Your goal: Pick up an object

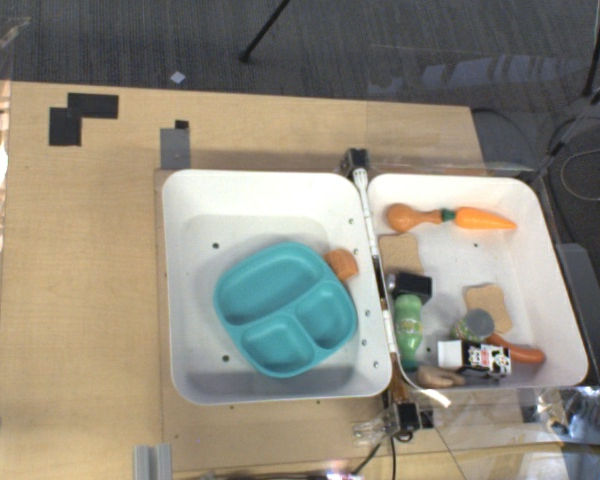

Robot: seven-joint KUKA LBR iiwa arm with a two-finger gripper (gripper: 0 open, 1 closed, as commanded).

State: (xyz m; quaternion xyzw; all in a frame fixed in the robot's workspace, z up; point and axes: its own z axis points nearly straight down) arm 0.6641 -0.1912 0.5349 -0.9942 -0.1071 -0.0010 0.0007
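Tool state: cannot tell from this view; no object is seen held, so the pick is judged not yet made.

Risks, left to right:
- left bin (180, 268): the teal plate (285, 308) is wide and shallow; a two-finger pinch would probably slide off its rim; the small orange lump (342, 263) touches the plate at its 1 o'clock, so closing on it may catch the plate too
- right bin (540, 268): the green bottle (409, 330) and black piece (412, 286) lie close to the wall at 9 o'clock; a finger could strike the wall; the two flat tan squares (400, 255) (487, 303) lie flush on the floor and give little to pinch
- the cluster at 6 o'clock is crowded: grey-green round thing (477, 324), white and black box (472, 355), red piece (520, 352), beige piece (440, 377); these touch or nearly touch; a grasp may nip two or shove a neighbour
- the carrot (483, 220) and the orange gourd (415, 215), at 12 o'clock, lie end to end; both are rounded and may roll out of the pinch.

Count: bins 2; plate 1 (three compartments); orange lump 1; tan squares 2; black piece 1; bottle 1; gourd 1; carrot 1; round thing 1; box 1; red piece 1; beige piece 1; candidates total 12, of which 10 are in the right bin.
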